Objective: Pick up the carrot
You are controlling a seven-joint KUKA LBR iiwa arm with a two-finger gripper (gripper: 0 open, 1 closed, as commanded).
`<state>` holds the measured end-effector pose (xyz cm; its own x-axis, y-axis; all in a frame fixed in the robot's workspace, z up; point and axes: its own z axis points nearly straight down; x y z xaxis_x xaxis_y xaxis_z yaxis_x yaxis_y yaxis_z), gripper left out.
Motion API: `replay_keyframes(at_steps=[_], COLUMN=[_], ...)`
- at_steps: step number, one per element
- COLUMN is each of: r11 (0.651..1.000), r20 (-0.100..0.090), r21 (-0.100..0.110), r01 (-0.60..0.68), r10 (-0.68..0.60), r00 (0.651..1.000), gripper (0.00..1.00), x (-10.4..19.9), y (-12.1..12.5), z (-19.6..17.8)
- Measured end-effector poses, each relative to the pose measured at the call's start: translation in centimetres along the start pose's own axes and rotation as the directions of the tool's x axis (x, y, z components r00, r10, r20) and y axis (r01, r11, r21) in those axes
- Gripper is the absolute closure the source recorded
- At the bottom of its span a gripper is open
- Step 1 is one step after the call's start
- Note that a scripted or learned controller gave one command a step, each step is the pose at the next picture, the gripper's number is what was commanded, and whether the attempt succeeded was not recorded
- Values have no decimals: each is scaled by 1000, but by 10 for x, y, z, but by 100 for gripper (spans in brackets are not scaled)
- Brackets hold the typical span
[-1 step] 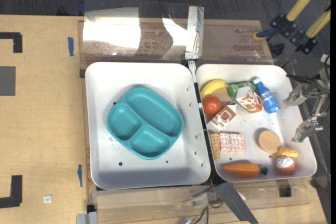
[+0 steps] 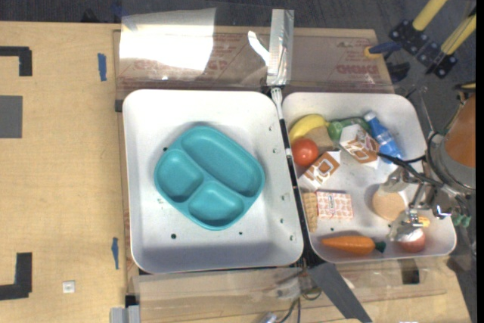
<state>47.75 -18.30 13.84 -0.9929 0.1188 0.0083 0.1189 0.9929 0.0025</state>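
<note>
The carrot [image 2: 349, 243], orange with a dark green stub at its right end, lies flat along the front wall of the right bin [image 2: 423, 117]. My gripper [image 2: 413, 217] hangs low over that bin's front right corner, to the right of the carrot and apart from it. It is directly above a red round fruit [image 2: 412, 240] and beside a beige round piece [image 2: 389, 203]. Nothing can be made out in its grasp.
The right bin also holds a banana [image 2: 306, 125], a tomato [image 2: 305, 153], a blue bottle [image 2: 382, 137], a green item [image 2: 345, 125] and several snack packets [image 2: 333, 206]. A teal divided plate [image 2: 209, 175] lies in the left bin [image 2: 144, 125].
</note>
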Motion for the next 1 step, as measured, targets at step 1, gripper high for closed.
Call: replay_keyframes(at_steps=[1], r11=[994], r20=[16], r21=[0], r01=[-106], r10=[106], r00=[994], gripper=[0], x=[-31], y=[60], z=[50])
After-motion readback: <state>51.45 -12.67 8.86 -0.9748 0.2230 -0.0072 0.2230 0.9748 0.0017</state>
